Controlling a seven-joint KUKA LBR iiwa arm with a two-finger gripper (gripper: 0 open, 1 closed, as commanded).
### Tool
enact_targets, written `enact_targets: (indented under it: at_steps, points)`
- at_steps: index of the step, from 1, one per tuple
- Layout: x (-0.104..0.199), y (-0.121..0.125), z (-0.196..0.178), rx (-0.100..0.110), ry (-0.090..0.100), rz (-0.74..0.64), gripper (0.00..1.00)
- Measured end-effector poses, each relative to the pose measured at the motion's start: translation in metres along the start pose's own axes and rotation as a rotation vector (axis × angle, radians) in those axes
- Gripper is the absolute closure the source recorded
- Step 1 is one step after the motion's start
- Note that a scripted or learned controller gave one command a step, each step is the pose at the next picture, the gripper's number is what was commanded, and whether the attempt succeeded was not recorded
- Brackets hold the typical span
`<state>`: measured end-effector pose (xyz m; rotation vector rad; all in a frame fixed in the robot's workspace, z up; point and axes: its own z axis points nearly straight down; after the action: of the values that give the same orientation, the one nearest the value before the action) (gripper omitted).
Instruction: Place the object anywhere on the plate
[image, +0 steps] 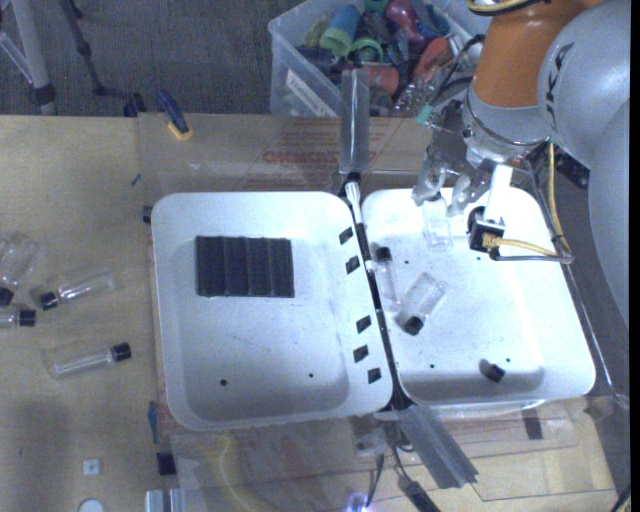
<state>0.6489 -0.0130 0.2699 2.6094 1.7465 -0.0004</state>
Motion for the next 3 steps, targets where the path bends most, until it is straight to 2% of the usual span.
enact_targets:
  at_steps: [1, 2, 3]
  points:
    - [0.093, -0.061, -0.059, 0.001, 0.000, 0.367, 1.00]
    - [0.113, -0.137, -0.165, 0.001, 0.002, 0.535, 1.00]
    - [0.147, -0.220, -0.101, 0.001, 0.001, 0.981, 1.00]
